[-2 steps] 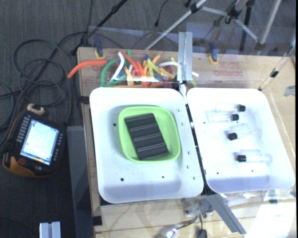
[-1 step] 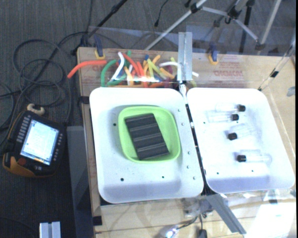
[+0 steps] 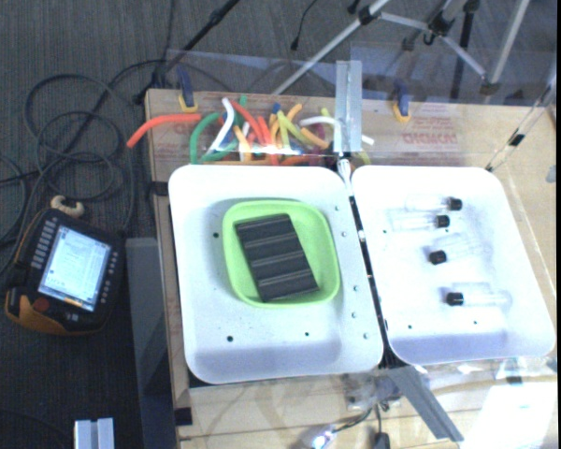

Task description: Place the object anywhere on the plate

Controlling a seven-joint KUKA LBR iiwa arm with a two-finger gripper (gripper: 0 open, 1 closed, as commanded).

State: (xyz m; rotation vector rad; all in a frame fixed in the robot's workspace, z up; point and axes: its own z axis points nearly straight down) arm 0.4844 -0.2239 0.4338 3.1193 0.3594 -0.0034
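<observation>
Spanning frame centre, two white bins: left bin [image 3: 206, 344] holds green plate [image 3: 325, 251], dark ribbed block [image 3: 277, 257] on it. Right bin [image 3: 514, 325]: clear vials [image 3: 430, 221]. Placement looks done; hand state: cannot tell.

Behind the bins [image 3: 262, 358], a tangle of coloured tubes [image 3: 252, 131] lay along the bench's [image 3: 542, 204] far edge. Four clear vials [image 3: 430, 221] with black caps sat scattered in the right bin. On the floor to the left rested a pendant [image 3: 65, 274], cables [image 3: 65, 129] looping above it.
</observation>
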